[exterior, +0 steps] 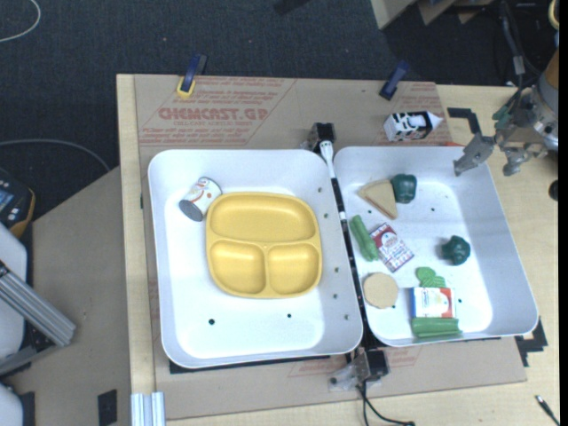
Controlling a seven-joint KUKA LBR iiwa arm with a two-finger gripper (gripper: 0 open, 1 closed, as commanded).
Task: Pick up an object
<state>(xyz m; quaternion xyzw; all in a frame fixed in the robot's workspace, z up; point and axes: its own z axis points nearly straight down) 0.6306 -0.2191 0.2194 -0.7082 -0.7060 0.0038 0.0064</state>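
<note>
Two white bins sit side by side. Nearest, a small carton lies in the right bin; farther back, the gripper hangs with fingers spread apart over that bin's far right corner, grasping nothing.

Black-and-white toy cow on the bench, blue clamp and yellow-tipped clamp at far edge

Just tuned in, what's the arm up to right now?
The gripper hangs open over the upper right corner of the right bin with nothing between its fingers. The bin's small items, among them a tan wedge and a dark green piece, lie untouched. The left bin holds a yellow divided tray.
</note>
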